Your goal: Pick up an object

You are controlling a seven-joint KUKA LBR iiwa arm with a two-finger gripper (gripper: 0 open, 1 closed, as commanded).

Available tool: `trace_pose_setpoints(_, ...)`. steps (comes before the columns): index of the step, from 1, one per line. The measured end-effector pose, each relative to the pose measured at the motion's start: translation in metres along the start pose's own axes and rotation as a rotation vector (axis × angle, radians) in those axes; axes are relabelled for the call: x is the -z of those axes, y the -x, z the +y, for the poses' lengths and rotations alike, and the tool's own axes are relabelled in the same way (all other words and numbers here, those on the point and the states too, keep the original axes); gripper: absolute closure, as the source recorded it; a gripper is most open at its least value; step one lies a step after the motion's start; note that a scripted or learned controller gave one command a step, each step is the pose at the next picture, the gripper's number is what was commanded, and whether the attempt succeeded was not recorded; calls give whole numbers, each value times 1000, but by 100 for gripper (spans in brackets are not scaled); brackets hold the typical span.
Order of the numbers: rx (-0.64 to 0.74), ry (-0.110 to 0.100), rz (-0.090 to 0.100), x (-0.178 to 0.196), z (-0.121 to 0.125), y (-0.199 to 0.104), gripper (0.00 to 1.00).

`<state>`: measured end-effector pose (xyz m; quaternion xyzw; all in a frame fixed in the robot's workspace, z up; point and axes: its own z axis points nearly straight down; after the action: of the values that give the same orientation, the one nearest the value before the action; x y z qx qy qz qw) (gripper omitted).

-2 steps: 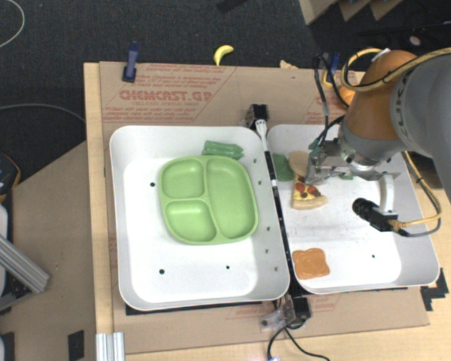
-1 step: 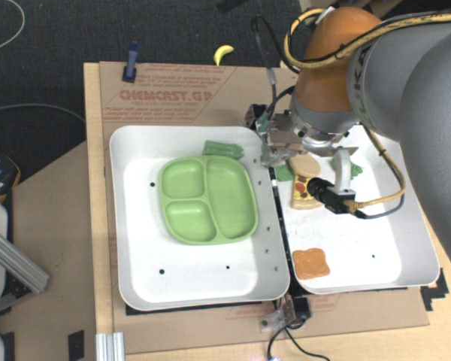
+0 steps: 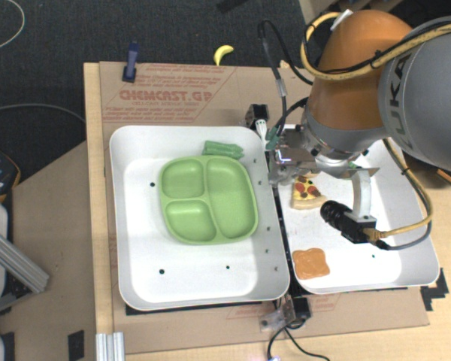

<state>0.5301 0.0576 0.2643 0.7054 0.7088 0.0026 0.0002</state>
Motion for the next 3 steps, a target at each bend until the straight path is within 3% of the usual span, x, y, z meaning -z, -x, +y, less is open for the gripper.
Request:
trace_pose_setpoints(1,3,10,3,121,-51,-34,100)
trace_pose_setpoints(2,-10,11,-3,214,-49,22,100)
trace_pose_setpoints(3,-9,-10,-4,156,-51,47,100)
